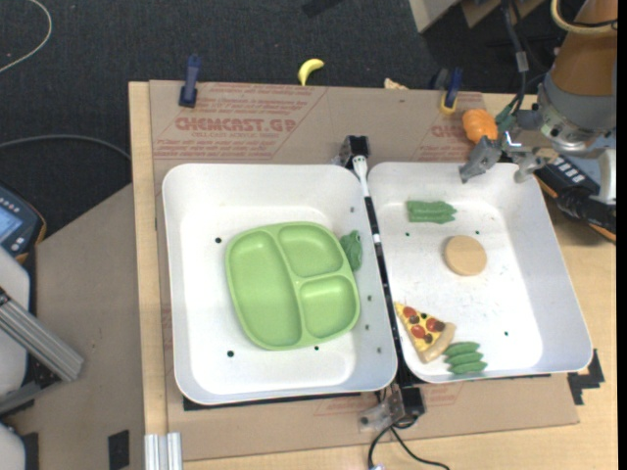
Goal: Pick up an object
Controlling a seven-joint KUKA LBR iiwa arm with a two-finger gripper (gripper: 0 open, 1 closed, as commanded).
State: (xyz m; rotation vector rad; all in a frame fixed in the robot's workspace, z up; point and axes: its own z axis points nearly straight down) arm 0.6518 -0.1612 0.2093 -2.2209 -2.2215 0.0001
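A dark carpeted floor surrounds a bench topped w/ a cardboard sheet (245,120), clamped at its far edge, bearing two shallow white bins side by side. Left bin (196,360) holds a green divided plate (292,284) at centre, w/ a small green leafy piece (353,251) against its right wall. Right bin (549,292) carries the candidate objects: a green bean pod (429,211) toward the far edge, a round tan cookie (465,256) mid-bin, a pizza slice (425,330) near the front-left corner, and green pea pods (464,358) just beside it at the front edge. The grey arm reaches in over the right bin's far-right corner; its gripper (500,161) hangs above the far rim w/ fingers spread apart, nothing between them. An orange item (479,123) sits on the cardboard beyond that corner. Judgement: approach stage, no grasp yet. Cookie looks the best target, lying apart from neighbours; centre over it, descend straight, close across its width.
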